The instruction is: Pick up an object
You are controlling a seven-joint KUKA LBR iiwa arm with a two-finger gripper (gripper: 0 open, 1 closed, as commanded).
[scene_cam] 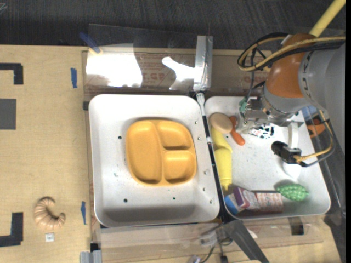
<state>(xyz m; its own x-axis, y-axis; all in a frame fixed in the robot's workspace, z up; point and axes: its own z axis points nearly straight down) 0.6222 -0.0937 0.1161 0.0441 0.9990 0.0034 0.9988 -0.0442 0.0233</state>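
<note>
My gripper point(251, 120) hangs over the back of the right bin point(307, 186), below the orange wrist band. Just left of it lie a small orange carrot-shaped piece point(237, 136) and a tan rounded piece point(221, 123). A yellow bottle-shaped thing point(224, 163) lies lengthwise along the bin's left wall. A small speckled black-and-blue item point(264, 130) sits right beside the gripper. At the bin's front lie a green bumpy object point(292, 191) and a flat printed packet point(259, 200). Nothing is visibly held.
The left bin point(104, 147) holds a yellow divided plate point(161, 150). A tan croissant-shaped toy point(49, 213) lies on the wooden bench at the far left, outside the bins. A blue bit point(230, 205) shows beside the packet.
</note>
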